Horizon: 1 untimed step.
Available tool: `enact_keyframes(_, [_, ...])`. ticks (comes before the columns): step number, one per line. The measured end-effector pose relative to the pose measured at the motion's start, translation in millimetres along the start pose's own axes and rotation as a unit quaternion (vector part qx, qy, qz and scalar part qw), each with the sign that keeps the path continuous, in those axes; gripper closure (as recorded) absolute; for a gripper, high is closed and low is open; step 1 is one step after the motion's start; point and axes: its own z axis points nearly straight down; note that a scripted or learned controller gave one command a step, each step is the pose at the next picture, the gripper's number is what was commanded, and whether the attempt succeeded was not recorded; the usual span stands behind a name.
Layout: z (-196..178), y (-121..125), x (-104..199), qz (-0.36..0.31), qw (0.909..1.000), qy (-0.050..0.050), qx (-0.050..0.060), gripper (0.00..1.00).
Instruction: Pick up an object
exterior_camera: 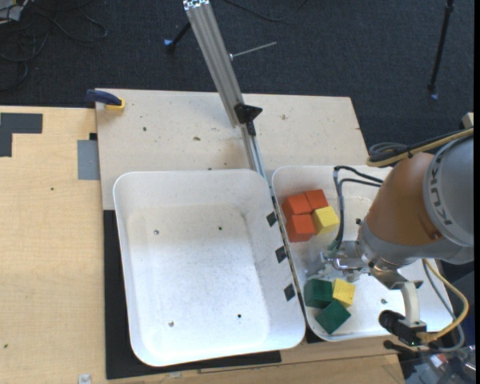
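A: Where are the things to be picked up?

B: Small blocks are seen in the right bin (304, 176). Two orange blocks (302, 214) are pressed together near the top, with a yellow block (326, 218) touching them. Lower down, two green blocks (326, 304) lie with a second small yellow block (344, 293) between them.

A: And the end effector?

B: The end effector (342, 261) is seen low over the middle of that bin, between the two heaps. It cannot be told if it is apart or together, because it is hidden under the orange wrist.

A: How should the pick be done well?

B: One block should be chosen, not a heap. The small yellow block by the green ones looks easiest. It should be come down on straight, squeezed on two flat sides, and lifted slowly.

A: What are the things like?

B: The blocks look hard, with flat faces and sharp corners. The bins look smooth and white, with rounded corners. The left bin (144, 190) sits beside it on the pale wooden bench (168, 126).
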Motion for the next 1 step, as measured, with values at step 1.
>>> enact_keyframes(1, [3.4,0.5,-0.9,0.002,1.0,0.0,-0.004,0.0])
